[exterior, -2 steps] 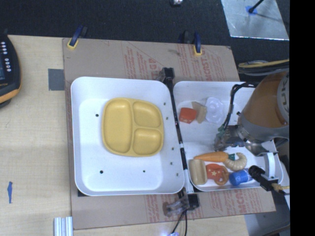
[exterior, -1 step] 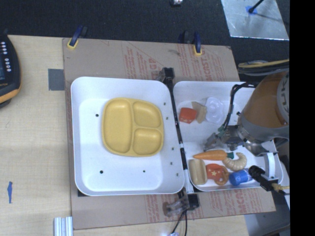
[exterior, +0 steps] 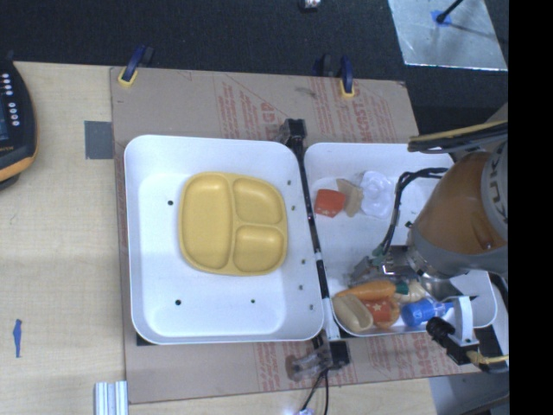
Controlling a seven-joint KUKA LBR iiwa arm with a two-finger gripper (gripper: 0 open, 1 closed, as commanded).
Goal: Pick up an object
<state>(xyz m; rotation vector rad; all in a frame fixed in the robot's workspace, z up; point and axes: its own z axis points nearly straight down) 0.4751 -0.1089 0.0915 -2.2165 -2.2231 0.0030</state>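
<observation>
Far left, at 9 o'clock on the table [exterior: 60,258], a black and orange handheld controller [exterior: 13,128] lies partly cut off by the frame edge. A cardboard sheet [exterior: 216,102] held by clamps carries both bins. Left bin [exterior: 143,232]: one yellow divided plate [exterior: 233,223], three compartments, lying flat at about the centre, clear of all walls. Right bin [exterior: 324,158]: a red-orange block [exterior: 329,202] at 10 o'clock near the dividing wall, a tan piece [exterior: 352,195] just beside it and a crumpled clear wrapper [exterior: 377,192] at 12 o'clock. At 6 o'clock in this bin, a cluster: a beige cup-like object [exterior: 352,311] on its side, an orange object [exterior: 373,290] touching it, and a blue cylinder [exterior: 418,313] just to the right. The arm [exterior: 458,214], grey with orange band, comes in from 3 o'clock, its wrist over that cluster. The gripper [exterior: 390,271] is low over the orange object; jaws hidden under the wrist, so cannot tell whether they are released or clenched.
</observation>
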